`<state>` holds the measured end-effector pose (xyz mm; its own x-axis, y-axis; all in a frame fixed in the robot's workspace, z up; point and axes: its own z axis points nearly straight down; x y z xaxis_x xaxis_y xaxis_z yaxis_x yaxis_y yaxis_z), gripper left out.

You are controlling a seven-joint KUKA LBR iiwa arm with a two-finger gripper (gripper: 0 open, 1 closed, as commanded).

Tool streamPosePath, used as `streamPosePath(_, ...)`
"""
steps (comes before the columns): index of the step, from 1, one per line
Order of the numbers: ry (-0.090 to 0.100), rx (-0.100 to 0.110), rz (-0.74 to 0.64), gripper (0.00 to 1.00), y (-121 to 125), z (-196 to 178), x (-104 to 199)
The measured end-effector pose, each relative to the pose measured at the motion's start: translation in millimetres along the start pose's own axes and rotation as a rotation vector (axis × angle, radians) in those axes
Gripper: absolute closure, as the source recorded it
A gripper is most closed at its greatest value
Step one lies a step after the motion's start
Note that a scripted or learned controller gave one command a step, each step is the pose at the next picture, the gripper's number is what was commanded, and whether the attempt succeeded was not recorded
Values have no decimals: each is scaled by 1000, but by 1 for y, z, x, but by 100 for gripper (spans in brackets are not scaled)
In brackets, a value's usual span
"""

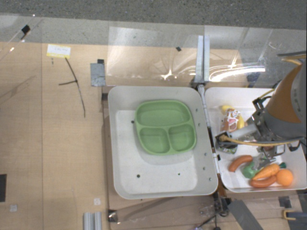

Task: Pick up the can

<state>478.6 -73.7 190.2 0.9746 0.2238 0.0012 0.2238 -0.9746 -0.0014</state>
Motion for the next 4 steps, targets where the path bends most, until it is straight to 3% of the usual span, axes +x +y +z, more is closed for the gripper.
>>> streamPosePath(1,3,0,-9,100,1,-11,2)
streamPosePath(2,3,-3,-128,100,36,-92,-3)
streamPosePath(3,3,-3,-129,0,36,-92,-3)
streamPosePath(4,-3,0,-6,0,35,27,-11)
